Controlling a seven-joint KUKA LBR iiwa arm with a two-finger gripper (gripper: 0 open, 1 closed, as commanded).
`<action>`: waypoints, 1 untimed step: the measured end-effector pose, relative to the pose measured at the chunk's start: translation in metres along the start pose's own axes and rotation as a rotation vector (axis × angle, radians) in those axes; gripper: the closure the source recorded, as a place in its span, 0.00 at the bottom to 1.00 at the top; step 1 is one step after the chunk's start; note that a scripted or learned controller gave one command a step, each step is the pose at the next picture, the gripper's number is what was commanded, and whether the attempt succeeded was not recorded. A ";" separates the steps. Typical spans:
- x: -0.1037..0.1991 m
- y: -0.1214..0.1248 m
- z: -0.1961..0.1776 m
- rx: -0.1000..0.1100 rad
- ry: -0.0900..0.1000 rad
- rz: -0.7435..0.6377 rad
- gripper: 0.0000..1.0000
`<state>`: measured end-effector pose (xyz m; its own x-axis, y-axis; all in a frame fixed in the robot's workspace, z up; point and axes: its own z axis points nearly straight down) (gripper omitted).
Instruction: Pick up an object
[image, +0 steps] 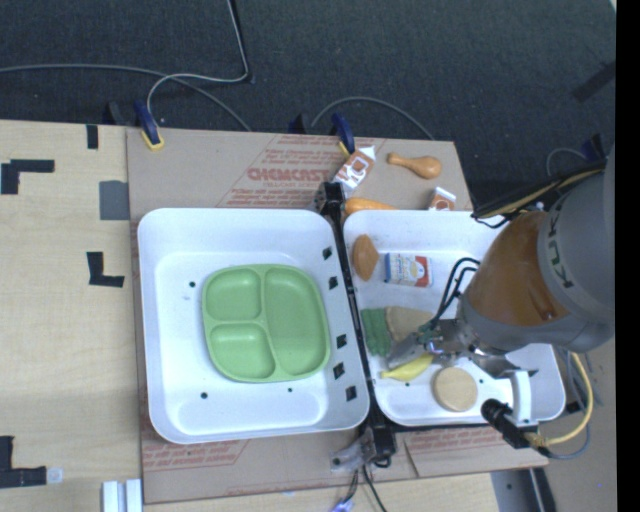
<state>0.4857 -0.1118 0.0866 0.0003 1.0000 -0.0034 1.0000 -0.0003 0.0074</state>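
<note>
- One fixed camera above the bench (60, 300), looking down at a slant.
- Far enough to take in both bins whole: left bin (165, 300), right bin (440, 225).
- Bench top edge and dark floor (400, 60) run along the frame's upper part.
- Arm (560, 270) enters from the right edge, large in frame, nearer the lens than the bins.

Two bins sit side by side on the counter (60, 330): the left bin (160, 300) holds a divided plate (266, 322). In the right bin (560, 395), a carton (405, 269) lies at the back beside a bun (364, 257), and a banana (408, 369) and round disc (455, 389) lie at the front. The pincer (405, 352) sits over the banana, and a pear-shaped toy (414, 164) lies on the counter behind the right bin.
</note>
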 end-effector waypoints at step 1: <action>0.000 0.000 -0.010 0.001 0.000 0.000 1.00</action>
<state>0.4859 -0.1120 0.0962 0.0005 1.0000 -0.0036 1.0000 -0.0005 0.0069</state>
